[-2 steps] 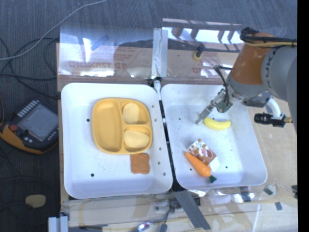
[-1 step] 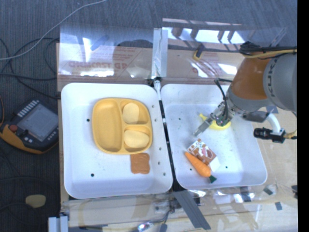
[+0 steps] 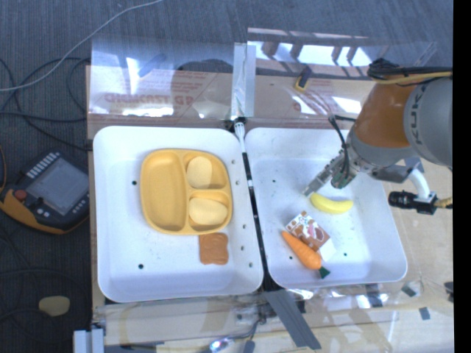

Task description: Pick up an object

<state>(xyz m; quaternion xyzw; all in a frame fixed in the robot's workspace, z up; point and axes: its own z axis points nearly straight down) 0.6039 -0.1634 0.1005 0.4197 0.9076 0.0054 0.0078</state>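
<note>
While the gripper [image 3: 324, 184] hangs over the right bin [image 3: 383, 267], jaws apart, banana [image 3: 331, 204] just below their tips, untouched.

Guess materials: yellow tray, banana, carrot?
Yellow tray: looks like molded plastic, matte, uniform color with rounded compartment walls. Banana: likely a plastic toy, smooth even yellow with no spots. Carrot: probably also toy plastic, solid orange with a dark green tip; too small to rule out rubber.
</note>
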